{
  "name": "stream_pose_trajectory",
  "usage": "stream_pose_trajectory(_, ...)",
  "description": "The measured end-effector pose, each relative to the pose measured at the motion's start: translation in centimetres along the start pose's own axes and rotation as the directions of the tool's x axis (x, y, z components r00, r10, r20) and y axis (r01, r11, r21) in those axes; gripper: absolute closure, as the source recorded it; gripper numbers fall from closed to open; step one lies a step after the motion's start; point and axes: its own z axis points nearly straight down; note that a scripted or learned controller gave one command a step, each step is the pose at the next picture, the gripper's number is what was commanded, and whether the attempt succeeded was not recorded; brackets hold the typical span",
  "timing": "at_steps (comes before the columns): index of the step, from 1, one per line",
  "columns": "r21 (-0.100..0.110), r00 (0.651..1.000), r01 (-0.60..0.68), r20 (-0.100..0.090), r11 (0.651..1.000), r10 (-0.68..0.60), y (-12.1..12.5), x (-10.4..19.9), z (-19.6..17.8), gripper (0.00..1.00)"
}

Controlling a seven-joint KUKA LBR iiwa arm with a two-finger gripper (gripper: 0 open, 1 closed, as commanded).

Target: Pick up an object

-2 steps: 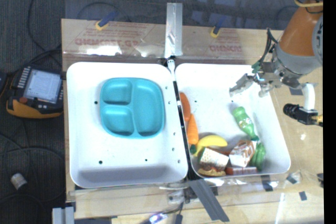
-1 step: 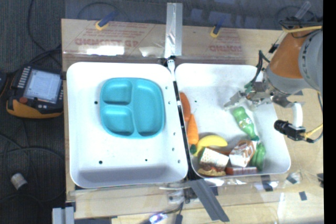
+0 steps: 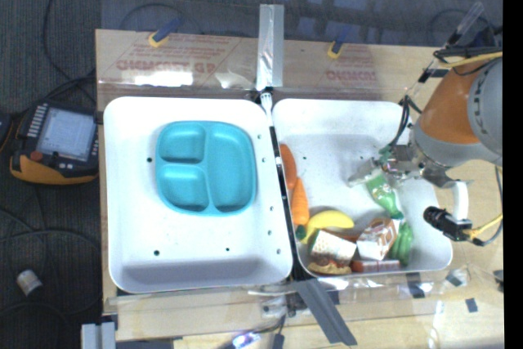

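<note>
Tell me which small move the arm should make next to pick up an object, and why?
Probably a short, straight lift. The pincer sits low in the right bin, right at the top of a green item, with the carrot, banana and small cartons crowded close by. Whether the green item is actually gripped cannot be seen, so a small rise would show it without disturbing the pile.

The two shallow white plastic bins looked smooth and faintly glossy. The turquoise three-compartment plastic tray looked matt. The pale wooden bench top looked smooth under clear film.
</note>
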Motion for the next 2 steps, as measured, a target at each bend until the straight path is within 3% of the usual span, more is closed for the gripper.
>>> stream_pose_trajectory(1,0.000,1.000,0.000,0.000,1.000,0.000,0.0,0.0,-0.8,1.00)
stream_pose_trajectory(2,0.017,0.992,0.122,-0.003,0.992,-0.122,4.0,5.5,-13.2,1.00)
